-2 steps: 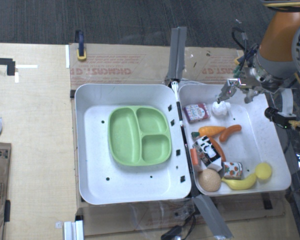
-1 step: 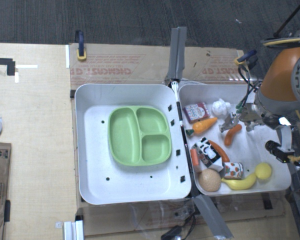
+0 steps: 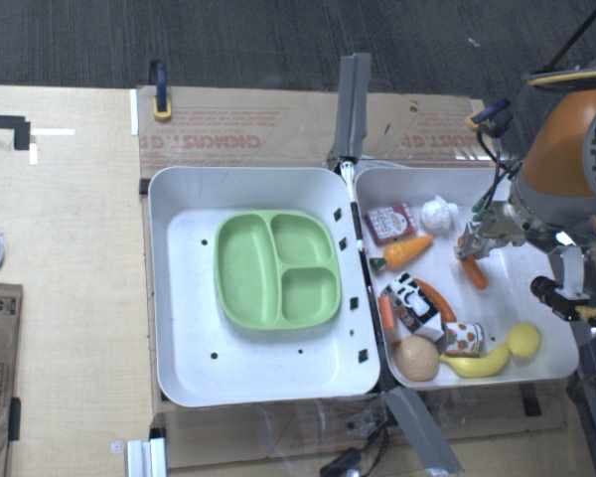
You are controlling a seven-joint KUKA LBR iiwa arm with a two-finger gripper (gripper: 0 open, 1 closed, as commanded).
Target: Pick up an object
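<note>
Fingers [image 3: 474, 249] hang low in the right bin [image 3: 546, 371], beside a small carrot [image 3: 475, 272]; their spread is unclear. Next: close, lift.

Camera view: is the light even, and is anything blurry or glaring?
Camera view: light is fairly even, with soft shadows inside the left bin around the green tray; the bin's white rim glares mildly; the small items in the right bin look slightly soft.
</note>
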